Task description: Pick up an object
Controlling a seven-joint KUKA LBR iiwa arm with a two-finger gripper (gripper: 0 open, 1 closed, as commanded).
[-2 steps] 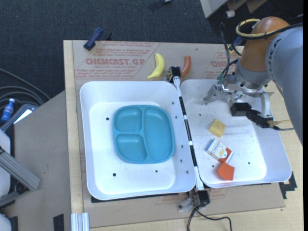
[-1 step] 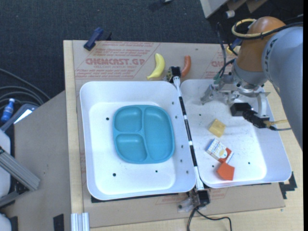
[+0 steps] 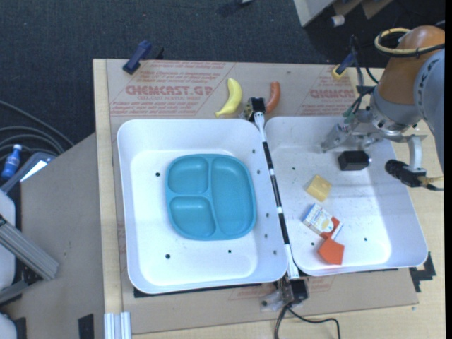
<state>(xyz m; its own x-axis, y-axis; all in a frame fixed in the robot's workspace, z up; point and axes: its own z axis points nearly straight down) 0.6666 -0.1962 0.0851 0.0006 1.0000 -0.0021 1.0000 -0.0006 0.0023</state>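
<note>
Objects to pick: 3 loose pieces lie in the right bin (image 3: 395, 256), toward its 6 o'clock half — an orange-red block (image 3: 331, 251) nearest the front rim, a small printed packet (image 3: 320, 221) touching it just behind, and a pale yellow block (image 3: 318, 187) a little beyond, toward 12 o'clock.
Gripper: gripper (image 3: 351, 152) sits low over the bin's 12 o'clock end, with a dark part beneath it near the floor; whether it is released or clenched cannot be told, and nothing is seen held.
Risk 1: packet and orange-red block touch — a descent on either could likely nudge the other or catch both.
Risk 2: the orange-red block lies near the front wall, so one side of a grasp might strike the rim.
Risk 3: the packet looks flat and may slip out of a pinch.
Easiest target, as a judgement: the yellow block, standing apart with free floor around it.
Left bin (image 3: 134, 189): holds a blue divided plate (image 3: 210, 196) at its centre.
Far bench: a toy banana (image 3: 230, 97) and an orange sausage-shaped piece (image 3: 272, 97) lie at 12 o'clock, outside both bins; neither obstructs the reach.
</note>
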